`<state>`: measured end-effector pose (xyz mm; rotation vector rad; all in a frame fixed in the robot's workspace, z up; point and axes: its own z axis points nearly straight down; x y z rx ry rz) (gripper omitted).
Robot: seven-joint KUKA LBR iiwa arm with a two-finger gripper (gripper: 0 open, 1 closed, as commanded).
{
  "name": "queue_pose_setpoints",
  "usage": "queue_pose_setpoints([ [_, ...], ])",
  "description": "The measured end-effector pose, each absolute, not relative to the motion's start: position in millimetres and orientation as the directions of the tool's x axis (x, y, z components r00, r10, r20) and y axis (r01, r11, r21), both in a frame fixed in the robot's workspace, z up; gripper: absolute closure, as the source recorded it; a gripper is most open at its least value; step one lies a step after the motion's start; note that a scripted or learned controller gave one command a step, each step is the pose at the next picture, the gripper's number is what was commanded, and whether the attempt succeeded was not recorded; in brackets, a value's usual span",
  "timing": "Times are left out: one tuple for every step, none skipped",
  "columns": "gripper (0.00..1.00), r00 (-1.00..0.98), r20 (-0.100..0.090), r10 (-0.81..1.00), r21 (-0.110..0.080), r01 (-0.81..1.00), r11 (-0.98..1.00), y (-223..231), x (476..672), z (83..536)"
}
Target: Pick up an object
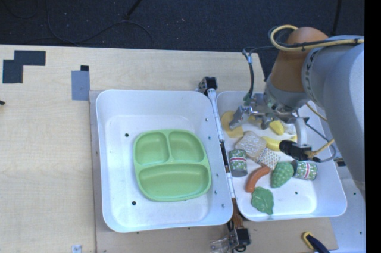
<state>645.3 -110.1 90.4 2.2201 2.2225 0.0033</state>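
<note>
1. Progress: nothing is lifted. Every object in view lies on a bin floor, and nothing is seen pinched in the gripper.
2. Gripper hangs low over the far end of the right bin, close above the pile. Cannot tell whether it is spread or pressed together; wrist and arm cover it from above.
3. Nearest candidates: yellow piece just beside the gripper on the side toward the other bin; cracker just below the gripper in the view. Contact with either cannot be made out.
4. Farther from the gripper, toward the near end of the bin: small can, orange sausage, broccoli, green leaf.
5. Left bin holds a green plate, well apart from the gripper.
6. Remaining, by my reading: close on one item, lift it clear. The whole pick is not yet done.
7. Hard to make out: more yellow bits under the wrist, partly covered; the items in the pile overlap, so edges are unclear.
</note>
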Motion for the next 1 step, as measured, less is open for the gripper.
queue_pose_setpoints([
  [0.00, -0.001, 0.000, 1.000, -0.002, 1.000, 0.001, -81.4, 643.8, 88.1],
])
